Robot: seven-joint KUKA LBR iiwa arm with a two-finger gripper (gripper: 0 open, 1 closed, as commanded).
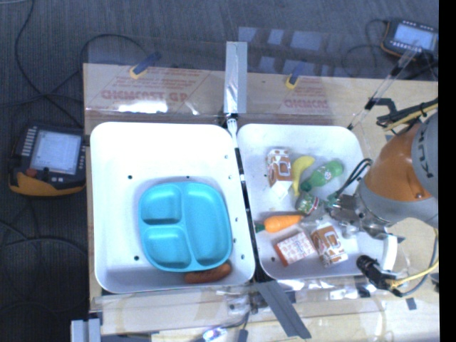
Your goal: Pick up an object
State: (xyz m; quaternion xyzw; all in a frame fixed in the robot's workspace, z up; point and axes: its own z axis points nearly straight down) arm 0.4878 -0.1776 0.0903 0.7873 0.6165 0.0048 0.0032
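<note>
The right bin holds several toy foods. A small brown-and-white carton lies beside a yellow banana and a green bottle. Nearer the front are an orange carrot and two more cartons. My gripper reaches in from the right, low over the bin. It sits just right of the bottle's lower end and above the right-hand carton. The grey wrist and orange band hide what lies beneath them.
The left bin carries a blue divided plate, and a brown sausage lies along its front edge. Handheld pendants rest outside the bench at the left and top right. Cables trail at the right.
</note>
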